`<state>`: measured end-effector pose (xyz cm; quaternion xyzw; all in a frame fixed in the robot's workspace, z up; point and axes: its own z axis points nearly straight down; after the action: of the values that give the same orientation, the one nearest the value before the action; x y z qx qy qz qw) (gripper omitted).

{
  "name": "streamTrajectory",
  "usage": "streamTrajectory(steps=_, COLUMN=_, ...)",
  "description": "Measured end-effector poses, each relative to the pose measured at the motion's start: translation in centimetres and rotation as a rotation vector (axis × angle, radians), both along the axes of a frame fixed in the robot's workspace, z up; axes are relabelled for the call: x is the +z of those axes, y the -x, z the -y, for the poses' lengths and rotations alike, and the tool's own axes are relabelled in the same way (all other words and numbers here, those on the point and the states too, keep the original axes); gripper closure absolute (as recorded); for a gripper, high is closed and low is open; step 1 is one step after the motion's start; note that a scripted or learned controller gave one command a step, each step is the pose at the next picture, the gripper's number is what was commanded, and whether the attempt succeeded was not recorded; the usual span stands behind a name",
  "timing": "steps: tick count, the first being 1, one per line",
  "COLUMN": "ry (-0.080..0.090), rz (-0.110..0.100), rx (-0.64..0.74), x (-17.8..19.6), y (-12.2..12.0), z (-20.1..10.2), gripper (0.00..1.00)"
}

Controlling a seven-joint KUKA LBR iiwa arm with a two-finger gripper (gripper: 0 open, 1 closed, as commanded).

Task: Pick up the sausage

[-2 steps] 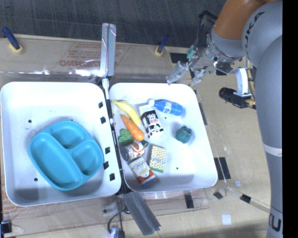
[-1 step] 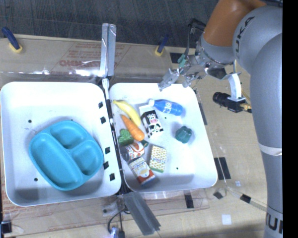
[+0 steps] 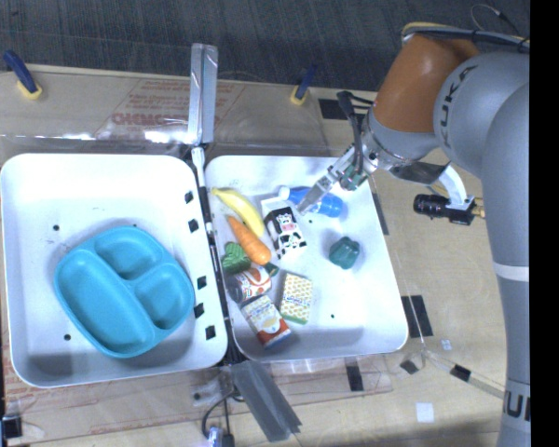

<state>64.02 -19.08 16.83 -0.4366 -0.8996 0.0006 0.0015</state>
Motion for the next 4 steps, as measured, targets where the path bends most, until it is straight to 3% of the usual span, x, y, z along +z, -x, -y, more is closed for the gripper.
streamTrajectory(steps=1, ry=0.0, rz=0.003, rx=0.185, x=1.6, y=5.9, z=1.9, gripper=0.0)
streamTrajectory(steps=2, ry=-0.001, rz=0.002, rx=0.556, x=-2.2, y=10.1, z=1.9, gripper=0.0)
streamTrajectory(steps=3, ry=-0.003, rz=0.001, rx=0.751, x=-3.5, y=15.8, z=-0.5, gripper=0.0)
streamTrajectory(steps=4, ry=-0.001, rz=0.004, rx=0.823, x=-3.7, y=13.0, z=-7.0, gripper=0.0)
